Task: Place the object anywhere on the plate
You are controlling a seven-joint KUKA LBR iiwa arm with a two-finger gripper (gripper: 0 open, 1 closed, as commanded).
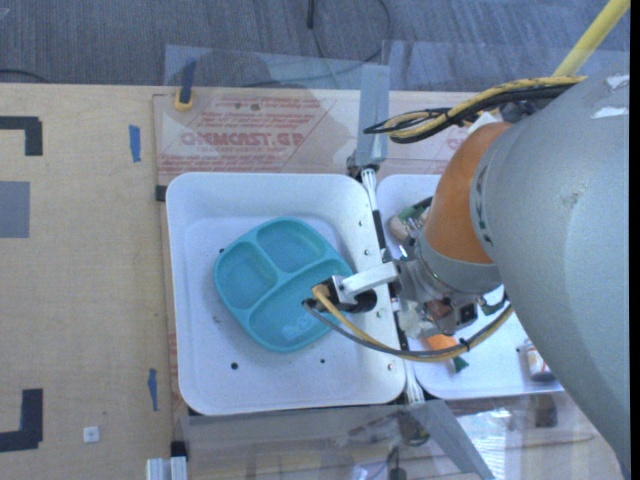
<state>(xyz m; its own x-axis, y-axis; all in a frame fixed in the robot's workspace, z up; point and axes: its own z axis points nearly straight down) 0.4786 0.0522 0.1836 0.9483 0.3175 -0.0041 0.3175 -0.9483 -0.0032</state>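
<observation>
Looming largest and closest to the camera, the grey arm (570,248) comes in from the right and covers much of the right bin (500,383). Its orange band (455,213) sits above the wrist, which hangs over the rim where the two bins meet. The gripper (425,310) points down below the wrist, over the left edge of the right bin. It is mostly hidden by the wrist, so I cannot tell whether it is open or closed, or whether it holds anything.

A yellow-and-black cable (350,323) loops out from the wrist over the right part of the left bin (195,218).

A small orange object (440,343) lies in the right bin, near its near-left corner, just beside the gripper; whether they touch is unclear.

The teal plate (275,278), with three compartments, lies flat in the middle of the left bin, its right edge close under the cable. Nothing rests on the plate.

Both bins stand on the wooden bench (80,298).
</observation>
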